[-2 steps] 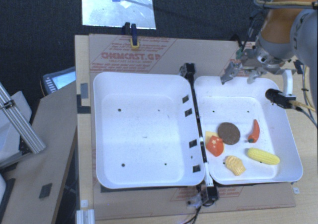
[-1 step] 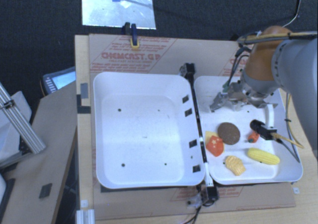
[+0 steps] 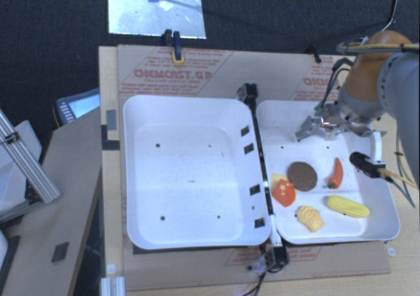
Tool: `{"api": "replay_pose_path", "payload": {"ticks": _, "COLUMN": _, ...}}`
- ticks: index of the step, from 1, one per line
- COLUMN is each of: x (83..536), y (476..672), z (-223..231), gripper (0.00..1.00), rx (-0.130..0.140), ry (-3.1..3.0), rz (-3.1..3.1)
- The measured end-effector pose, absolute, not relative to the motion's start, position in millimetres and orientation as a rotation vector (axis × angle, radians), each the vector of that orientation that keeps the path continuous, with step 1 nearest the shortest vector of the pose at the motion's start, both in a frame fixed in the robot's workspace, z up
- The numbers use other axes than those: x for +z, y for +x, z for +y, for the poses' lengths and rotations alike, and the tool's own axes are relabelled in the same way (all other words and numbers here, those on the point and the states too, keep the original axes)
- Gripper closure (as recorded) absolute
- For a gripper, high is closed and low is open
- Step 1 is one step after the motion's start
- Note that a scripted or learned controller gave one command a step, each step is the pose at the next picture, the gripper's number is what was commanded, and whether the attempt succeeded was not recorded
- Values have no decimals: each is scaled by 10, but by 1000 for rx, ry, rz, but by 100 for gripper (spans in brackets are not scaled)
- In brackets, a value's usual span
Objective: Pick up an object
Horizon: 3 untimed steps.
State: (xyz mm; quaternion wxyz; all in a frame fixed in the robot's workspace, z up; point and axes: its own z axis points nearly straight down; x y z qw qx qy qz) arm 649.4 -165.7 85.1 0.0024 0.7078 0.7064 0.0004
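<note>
We see the bench (image 3: 197,71) first, a board printed with red lettering that carries both bins. The left bin (image 3: 141,222) is the larger shape to our eye, a shallow white tray with a few small dark dots on its floor. The right bin (image 3: 387,222) touches it along a dark clipped seam and holds all the loose things.

The arm (image 3: 394,78) comes in from three o'clock, grey with its orange band at about one o'clock of the right bin. Its gripper (image 3: 310,128) hangs over the bin's upper part, near twelve o'clock of the bin's floor, well apart from the objects below. We cannot tell how its tips are set, as they are too small and blurred; nothing shows between them.

The objects cluster toward six o'clock of the right bin. The brown round disc (image 3: 302,175) lies near the bin's middle. At its four o'clock lies the yellow corn cob (image 3: 348,206), near the bin's right wall. At seven o'clock of the disc, just beside it, sits the red and orange piece (image 3: 283,191). At six o'clock of the disc lies the small yellow ridged piece (image 3: 310,218), near the bin's front wall. At three o'clock of the disc, the red chili pepper (image 3: 336,173) stands lengthwise, apart from the disc.
</note>
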Motion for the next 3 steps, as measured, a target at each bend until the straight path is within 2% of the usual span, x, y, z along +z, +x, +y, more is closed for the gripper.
{"api": "replay_pose_path", "payload": {"ticks": 1, "x": 853, "y": 6344, "z": -2093, "gripper": 0, "rx": 2, "ry": 2221, "rz": 2217}}
{"api": "replay_pose_path", "payload": {"ticks": 2, "x": 969, "y": 6365, "z": -2068, "gripper": 100, "rx": 5, "ry": 2214, "rz": 2220}}
{"api": "replay_pose_path", "payload": {"ticks": 3, "x": 2092, "y": 6726, "z": -1888, "gripper": 100, "rx": 13, "ry": 2204, "rz": 2220}}
